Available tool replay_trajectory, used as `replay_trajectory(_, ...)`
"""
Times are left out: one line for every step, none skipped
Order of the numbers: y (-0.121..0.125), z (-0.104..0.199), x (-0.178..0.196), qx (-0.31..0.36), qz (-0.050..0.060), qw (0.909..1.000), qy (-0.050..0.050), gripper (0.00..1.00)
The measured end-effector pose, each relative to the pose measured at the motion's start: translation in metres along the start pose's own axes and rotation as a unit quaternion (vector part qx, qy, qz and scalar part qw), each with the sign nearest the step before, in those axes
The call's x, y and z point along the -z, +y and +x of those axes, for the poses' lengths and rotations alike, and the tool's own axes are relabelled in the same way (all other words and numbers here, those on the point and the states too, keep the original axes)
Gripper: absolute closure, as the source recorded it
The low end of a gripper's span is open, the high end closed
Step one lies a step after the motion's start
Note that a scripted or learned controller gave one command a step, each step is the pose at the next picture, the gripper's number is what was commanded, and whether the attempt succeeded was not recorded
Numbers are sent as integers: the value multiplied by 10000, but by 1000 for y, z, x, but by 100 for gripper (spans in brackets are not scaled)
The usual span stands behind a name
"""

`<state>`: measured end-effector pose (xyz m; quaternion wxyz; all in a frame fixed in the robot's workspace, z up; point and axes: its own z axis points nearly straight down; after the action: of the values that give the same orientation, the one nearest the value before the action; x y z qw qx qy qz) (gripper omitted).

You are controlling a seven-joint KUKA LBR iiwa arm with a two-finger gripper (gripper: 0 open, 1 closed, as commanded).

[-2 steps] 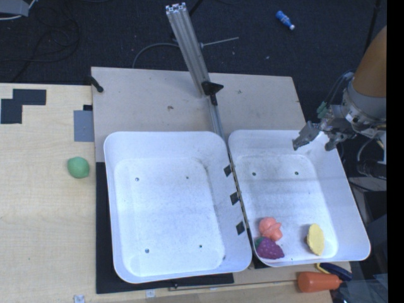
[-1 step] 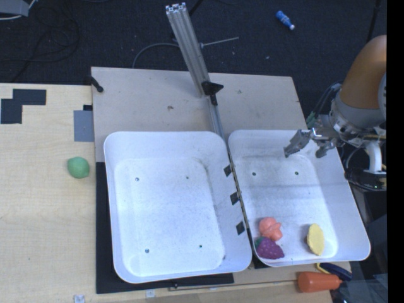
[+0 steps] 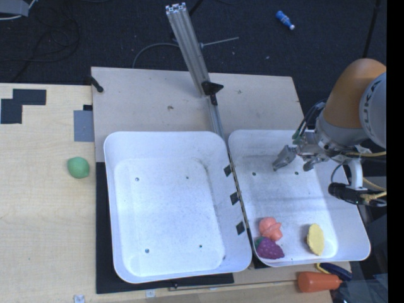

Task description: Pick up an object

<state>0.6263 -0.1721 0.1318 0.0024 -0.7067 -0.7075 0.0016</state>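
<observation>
A: Where are the jaws?

B: Over the upper part of the right bin, above its bare floor. They look parted, with nothing between them.

A: And the objects?

B: All at the near end of the right bin, well apart from the jaws: an orange piece touching a bunch of purple grapes just below it, and a yellow lemon-like piece to their right.

A: Anything outside that bin?

B: A green ball on the worktop, left of the left bin.

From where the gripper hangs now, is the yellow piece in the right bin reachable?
Probably yes. The gripper hangs over the right bin's bare floor, and the yellow piece lies apart from the other toys, uncovered.
</observation>
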Motion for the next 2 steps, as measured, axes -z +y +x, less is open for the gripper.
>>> replay_trajectory(1,-1,13,-4,-27,10000,-7,100)
replay_trajectory(6,-9,71,-6,-52,10000,-13,100)
